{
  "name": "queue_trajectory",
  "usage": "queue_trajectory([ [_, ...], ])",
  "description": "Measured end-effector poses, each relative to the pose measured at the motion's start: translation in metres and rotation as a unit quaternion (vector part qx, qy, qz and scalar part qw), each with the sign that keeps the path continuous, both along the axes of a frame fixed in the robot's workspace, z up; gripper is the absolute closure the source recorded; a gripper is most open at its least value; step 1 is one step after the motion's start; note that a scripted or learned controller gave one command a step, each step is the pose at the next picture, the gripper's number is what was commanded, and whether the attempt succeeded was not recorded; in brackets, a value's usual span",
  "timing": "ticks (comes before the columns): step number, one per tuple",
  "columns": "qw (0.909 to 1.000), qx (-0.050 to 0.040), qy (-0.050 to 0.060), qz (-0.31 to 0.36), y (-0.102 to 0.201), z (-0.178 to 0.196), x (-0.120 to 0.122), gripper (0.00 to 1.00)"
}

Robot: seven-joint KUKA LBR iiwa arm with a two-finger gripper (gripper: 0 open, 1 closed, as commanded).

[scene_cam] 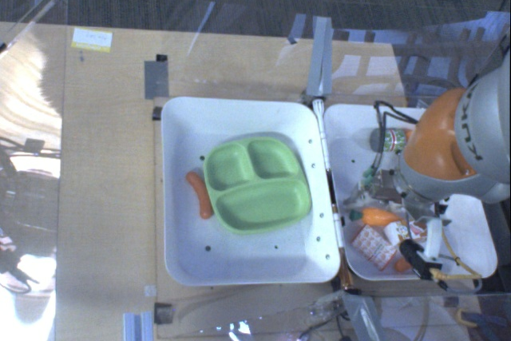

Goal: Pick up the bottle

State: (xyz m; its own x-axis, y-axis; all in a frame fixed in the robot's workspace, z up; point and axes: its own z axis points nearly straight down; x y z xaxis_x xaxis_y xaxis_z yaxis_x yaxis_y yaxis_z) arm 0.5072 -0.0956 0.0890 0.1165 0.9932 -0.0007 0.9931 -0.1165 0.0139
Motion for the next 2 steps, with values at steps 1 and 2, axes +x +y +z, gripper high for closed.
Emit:
queue_trajectory([
  [1,0.9676,0.0031,-0.003,-0.252,0.001,0.000,-0.015,0.00],
  [2,0.9685,0.0026,-0.004,-0.249,0.001,0.011,-0.013,1.00],
])
